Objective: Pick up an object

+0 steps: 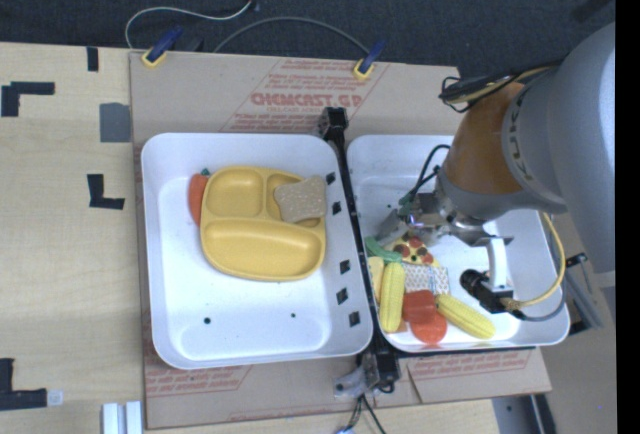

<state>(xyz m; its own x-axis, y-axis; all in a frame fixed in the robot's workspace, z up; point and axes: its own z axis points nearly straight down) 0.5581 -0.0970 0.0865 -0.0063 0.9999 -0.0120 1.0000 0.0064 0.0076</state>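
My gripper hangs low over the middle of the right bin, under the grey and orange wrist. It sits just above a small pizza slice and a green piece. Toy foods lie crowded along that bin's near side: a corn cob, a red tomato, a yellow banana and a checkered piece. The wrist hides the gripper's tips, and I see nothing held in it.
The left bin holds a yellow divided plate with a bread slice on its right rim and an orange carrot beside its left edge. A black divider runs between the bins. A yellow cable loops near the right bin's wall.
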